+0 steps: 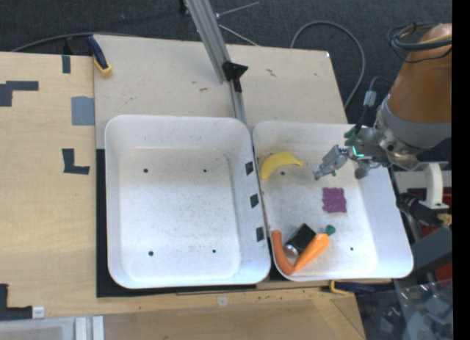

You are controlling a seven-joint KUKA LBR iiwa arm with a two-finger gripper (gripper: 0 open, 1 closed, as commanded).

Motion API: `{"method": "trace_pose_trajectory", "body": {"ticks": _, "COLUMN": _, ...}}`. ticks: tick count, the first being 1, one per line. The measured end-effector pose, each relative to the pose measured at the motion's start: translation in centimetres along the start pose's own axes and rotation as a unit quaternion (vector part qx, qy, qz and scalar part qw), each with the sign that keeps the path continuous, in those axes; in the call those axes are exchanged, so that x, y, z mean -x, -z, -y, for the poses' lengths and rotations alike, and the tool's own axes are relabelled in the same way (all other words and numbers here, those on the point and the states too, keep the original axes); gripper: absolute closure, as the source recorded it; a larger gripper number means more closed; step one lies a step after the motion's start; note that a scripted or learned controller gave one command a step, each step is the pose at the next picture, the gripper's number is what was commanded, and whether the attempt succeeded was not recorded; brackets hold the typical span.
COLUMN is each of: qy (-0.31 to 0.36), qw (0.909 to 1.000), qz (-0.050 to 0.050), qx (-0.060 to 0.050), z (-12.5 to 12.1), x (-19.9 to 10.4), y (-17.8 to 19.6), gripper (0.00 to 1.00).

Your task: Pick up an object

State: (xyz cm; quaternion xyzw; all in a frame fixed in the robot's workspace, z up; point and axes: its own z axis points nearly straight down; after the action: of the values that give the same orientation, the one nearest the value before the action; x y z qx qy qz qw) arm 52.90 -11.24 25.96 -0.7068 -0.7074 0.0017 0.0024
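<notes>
Several small things are seen in the right bin (382, 258): a yellow banana (280, 163) near its upper left corner, a purple block (334, 200) in the middle, and an orange carrot (312, 251) with a small black object (299, 239) against the lower left wall, where a second orange piece (279, 254) curves along the rim. A tiny teal bit (330, 230) lies just above the carrot's tip. The gripper (342, 165) is held over the bin's upper right part, between the banana and the arm (420, 89), with its fingers spread and nothing between them. The left bin (117, 184) stands just beside, on the bench (44, 155).
</notes>
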Motion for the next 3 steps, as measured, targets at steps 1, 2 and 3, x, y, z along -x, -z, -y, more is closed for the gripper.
{"method": "trace_pose_trajectory", "body": {"ticks": 1, "qy": 0.0, "qw": 1.0, "qz": 0.0, "qx": 0.002, "z": -0.1, "x": 0.0, "y": 0.2, "gripper": 0.0}}
{"method": "trace_pose_trajectory", "body": {"ticks": 2, "qy": -0.001, "qw": 1.0, "qz": 0.0, "qx": -0.001, "z": 0.4, "x": 0.6, "y": -5.9, "gripper": 0.0}}
{"method": "trace_pose_trajectory", "body": {"ticks": 3, "qy": 0.0, "qw": 1.0, "qz": 0.0, "qx": -0.001, "z": 1.1, "x": 0.7, "y": -10.4, "gripper": 0.0}}
